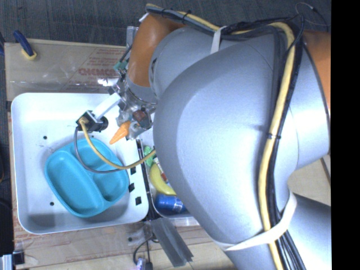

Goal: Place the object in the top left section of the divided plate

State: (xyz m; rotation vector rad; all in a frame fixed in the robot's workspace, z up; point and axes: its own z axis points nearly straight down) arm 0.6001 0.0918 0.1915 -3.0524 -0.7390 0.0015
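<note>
A blue divided plate (84, 176) lies in the lower part of the left white bin (31, 111). My gripper (129, 125) hangs over the bin's right side, just above and to the right of the plate's upper edge. A small orange carrot-shaped object (120, 133) sticks out from between its fingers, tip pointing down-left toward the plate. The gripper is shut on this object. The arm's grey bulk hides most of the right bin.
A yellow cable (98, 165) loops from the wrist across the plate's upper sections. The right bin holds a yellow banana-like item (158, 179), a blue object (169, 203) and something green (148, 150). A blue clamp (25, 44) sits at the bench's top left.
</note>
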